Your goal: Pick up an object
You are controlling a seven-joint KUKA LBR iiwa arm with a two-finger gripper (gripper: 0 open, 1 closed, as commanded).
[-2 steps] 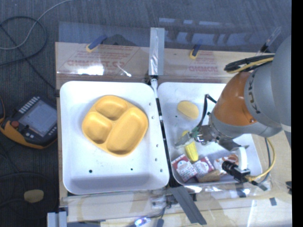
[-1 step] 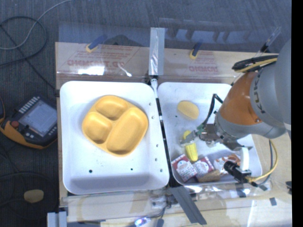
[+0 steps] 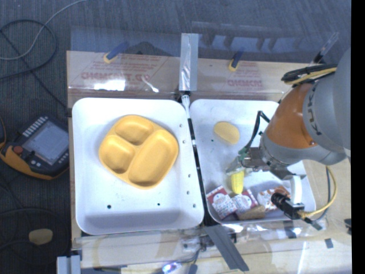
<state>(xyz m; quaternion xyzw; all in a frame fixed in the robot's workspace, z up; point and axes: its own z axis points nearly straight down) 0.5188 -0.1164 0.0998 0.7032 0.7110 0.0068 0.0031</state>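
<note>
My gripper (image 3: 240, 163) hangs low in the right bin (image 3: 205, 153), reaching in from the right under the orange band of the arm (image 3: 291, 124). Just below its tip lies a small yellow object (image 3: 235, 182), touching or nearly touching it. A flat yellow oval piece (image 3: 227, 132) rests further back in the same bin. Along the bin's front edge lie red and white packets (image 3: 225, 203), a brown item (image 3: 251, 213) and another packet (image 3: 267, 197). The arm hides the bin's right part.
The left bin (image 3: 91, 210) holds a yellow three-compartment plate (image 3: 138, 150). A metal divider (image 3: 188, 61) stands between the bins at the back. A pendant (image 3: 40, 147) and cables lie on the floor to the left. A black and yellow cable (image 3: 296, 207) hangs near the wrist.
</note>
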